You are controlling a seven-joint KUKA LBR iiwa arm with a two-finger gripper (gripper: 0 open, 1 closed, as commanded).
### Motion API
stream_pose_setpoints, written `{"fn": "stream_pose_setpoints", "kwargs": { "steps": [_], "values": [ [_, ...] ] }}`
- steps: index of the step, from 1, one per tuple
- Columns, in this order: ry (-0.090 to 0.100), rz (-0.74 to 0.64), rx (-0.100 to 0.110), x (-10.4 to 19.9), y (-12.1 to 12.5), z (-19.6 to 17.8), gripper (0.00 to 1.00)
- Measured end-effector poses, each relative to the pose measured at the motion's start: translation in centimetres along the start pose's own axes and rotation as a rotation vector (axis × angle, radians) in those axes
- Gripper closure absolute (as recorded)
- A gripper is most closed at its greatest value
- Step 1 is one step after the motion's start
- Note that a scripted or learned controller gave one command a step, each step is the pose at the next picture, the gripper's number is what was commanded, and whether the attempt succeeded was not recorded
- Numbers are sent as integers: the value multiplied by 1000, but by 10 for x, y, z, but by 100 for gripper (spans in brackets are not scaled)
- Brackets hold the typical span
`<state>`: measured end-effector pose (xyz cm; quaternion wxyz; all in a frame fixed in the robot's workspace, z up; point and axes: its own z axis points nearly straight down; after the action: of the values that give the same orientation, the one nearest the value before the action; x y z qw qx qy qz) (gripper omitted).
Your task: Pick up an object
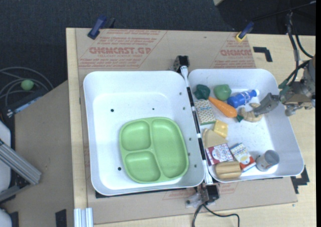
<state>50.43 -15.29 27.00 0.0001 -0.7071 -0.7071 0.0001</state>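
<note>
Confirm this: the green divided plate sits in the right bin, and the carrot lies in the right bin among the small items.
One detail is wrong. The camera view shows the plate in the left bin, not the right. The carrot does lie in the right bin among the small items.

Objects clustered in right bin [281, 120]: dark green item [202, 91] and light green item [222, 91] near far wall; blue bottle [242, 98] lying beside orange carrot [222, 107]; yellow wedge [220, 129] mid-bin; red-white carton [219, 154], bread roll [227, 170], grey can [267, 159] near front wall.
</note>
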Motion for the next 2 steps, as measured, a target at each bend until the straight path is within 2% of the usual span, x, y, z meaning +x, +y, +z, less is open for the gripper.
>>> {"fn": "stream_pose_setpoints", "kwargs": {
  "steps": [1,2],
  "values": [
    [1,-1,3,34,40,120,0],
    [-1,0,-9,57,116,181,0]
  ]
}}
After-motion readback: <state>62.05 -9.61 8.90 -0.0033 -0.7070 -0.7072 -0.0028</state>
